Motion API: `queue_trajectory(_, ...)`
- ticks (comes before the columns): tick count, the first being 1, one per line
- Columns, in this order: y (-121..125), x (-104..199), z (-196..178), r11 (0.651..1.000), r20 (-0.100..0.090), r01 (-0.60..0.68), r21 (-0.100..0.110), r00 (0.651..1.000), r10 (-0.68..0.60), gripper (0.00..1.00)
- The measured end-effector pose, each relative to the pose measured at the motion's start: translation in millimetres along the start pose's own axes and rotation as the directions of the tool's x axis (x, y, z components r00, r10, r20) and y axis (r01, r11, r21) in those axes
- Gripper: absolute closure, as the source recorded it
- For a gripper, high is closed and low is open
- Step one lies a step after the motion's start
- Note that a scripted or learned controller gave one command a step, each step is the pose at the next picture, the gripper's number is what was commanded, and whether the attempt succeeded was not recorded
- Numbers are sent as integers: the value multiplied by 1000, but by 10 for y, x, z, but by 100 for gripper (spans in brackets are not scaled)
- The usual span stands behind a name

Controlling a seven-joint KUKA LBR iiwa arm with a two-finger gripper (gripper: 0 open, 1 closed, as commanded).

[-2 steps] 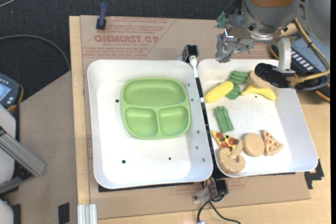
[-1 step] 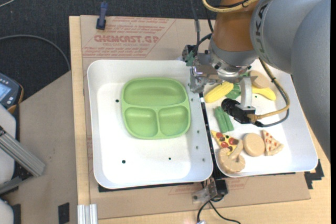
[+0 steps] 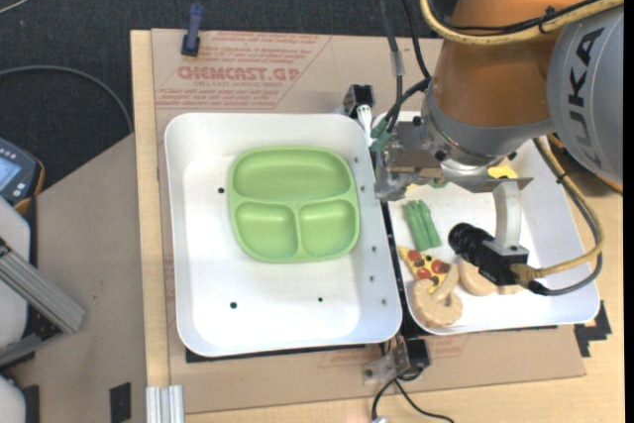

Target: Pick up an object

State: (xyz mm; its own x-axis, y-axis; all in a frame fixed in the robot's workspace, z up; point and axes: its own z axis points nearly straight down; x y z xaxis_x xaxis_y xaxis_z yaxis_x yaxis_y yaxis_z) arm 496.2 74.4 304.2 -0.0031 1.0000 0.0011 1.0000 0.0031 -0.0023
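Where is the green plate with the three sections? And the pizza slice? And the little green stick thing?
green divided plate (image 3: 294, 203), camera view, on the ridge where its three sections meet.
toy pizza slice (image 3: 431, 272), camera view, on its topped face.
green stick toy (image 3: 424, 224), camera view, on its middle.

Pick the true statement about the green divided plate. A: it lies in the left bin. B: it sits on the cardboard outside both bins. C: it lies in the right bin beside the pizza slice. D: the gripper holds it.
A: the green divided plate lies flat in the left bin, apart from the arm.
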Motion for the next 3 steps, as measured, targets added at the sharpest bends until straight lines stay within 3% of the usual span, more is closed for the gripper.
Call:
queue_trajectory(1, -171, 473, -570, 1000, -2, 3, -9, 1000, -3, 100)
queue_trajectory(2, -177, 495, 243, 1000, 3, -4, 7, 1000, 4, 100)
queue_trajectory(3, -171, 107, 448, 1000, 2, -8, 3, 1000, 8, 100)
